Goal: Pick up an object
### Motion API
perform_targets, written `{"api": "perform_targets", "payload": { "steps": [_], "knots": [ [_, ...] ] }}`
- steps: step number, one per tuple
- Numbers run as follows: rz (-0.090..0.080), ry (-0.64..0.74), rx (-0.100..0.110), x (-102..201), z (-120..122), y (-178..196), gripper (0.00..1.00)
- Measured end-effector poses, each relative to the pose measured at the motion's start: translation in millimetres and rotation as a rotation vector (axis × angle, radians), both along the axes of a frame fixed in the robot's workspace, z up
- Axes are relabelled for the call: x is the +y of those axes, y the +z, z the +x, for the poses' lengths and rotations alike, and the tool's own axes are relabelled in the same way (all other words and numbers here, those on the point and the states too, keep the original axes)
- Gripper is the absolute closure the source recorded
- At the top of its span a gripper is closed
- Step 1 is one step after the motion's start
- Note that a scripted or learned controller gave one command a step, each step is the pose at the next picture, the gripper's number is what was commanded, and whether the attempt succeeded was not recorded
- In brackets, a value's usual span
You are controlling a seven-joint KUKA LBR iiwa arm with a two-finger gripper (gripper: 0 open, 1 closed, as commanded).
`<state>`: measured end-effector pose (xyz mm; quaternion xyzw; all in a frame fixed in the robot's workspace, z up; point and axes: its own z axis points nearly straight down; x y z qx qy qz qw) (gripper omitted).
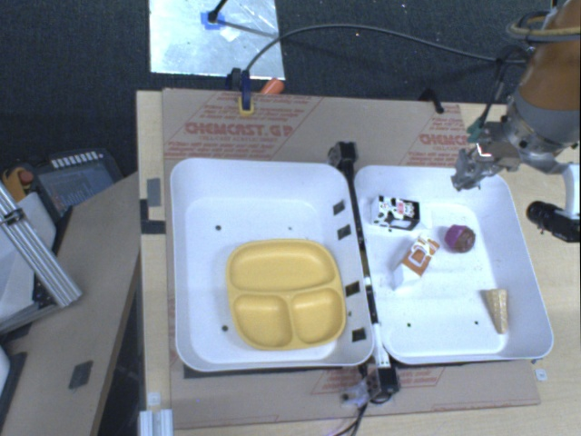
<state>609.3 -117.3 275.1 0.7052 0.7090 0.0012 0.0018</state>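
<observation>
Table [118, 243] carries two white bins; left bin [195, 198] has yellow tray [284, 292]. Pincer [470, 176] over right bin's [522, 271] far edge, grip state unreadable. Purple ball [459, 238] near that bin's centre.

Red print ran across the brown cardboard sheet [272, 121] under the two bins — it read roughly "CHEMCAST GP" at the upper left, behind the left bin [195, 243], though the last letters were soft. The same red wording appeared again at the upper right of the sheet, behind the right bin [517, 243], set at a slant and partly covered, so it could not be read in full. A small black-and-white packet [397, 211] in the right bin carried markings — too small to make out.
</observation>
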Motion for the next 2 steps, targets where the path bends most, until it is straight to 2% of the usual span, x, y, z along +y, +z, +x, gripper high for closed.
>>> {"api": "perform_targets", "payload": {
  "steps": [1,2],
  "knots": [
    [0.002,0.003,0.002,50.9,-9.4,0.4,1.0],
    [0.002,0.004,0.003,94.4,-28.8,-1.0,1.0]
  ]
}}
